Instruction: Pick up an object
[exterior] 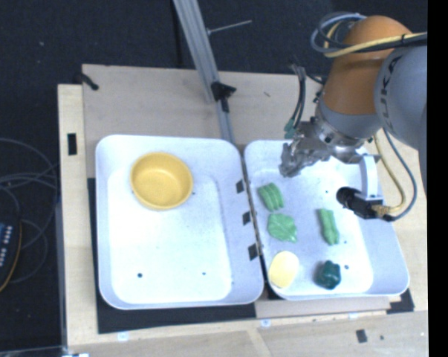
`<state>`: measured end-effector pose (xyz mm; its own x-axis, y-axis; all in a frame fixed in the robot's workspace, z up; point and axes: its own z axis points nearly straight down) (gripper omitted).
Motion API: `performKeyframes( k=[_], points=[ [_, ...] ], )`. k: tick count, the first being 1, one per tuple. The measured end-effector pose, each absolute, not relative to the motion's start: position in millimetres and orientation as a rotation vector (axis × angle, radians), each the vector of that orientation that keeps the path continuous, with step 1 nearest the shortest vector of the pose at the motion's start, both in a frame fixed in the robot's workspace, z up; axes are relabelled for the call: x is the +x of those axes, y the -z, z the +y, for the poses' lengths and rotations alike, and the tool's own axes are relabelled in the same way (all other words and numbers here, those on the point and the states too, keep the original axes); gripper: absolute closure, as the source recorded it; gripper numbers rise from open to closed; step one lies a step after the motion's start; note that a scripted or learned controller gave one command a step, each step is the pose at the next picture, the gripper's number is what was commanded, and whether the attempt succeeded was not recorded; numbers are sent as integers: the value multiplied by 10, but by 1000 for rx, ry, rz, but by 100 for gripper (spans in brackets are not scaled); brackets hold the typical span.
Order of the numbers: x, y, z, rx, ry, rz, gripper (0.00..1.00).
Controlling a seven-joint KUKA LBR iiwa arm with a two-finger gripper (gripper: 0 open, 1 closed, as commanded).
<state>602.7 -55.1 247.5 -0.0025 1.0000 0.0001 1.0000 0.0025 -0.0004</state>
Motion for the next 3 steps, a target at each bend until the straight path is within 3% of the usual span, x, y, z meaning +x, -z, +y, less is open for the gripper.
performKeyframes(
  k=[3],
  points=[
    [6658,-2448,895,-2218,1,-2225,100]
  ],
)
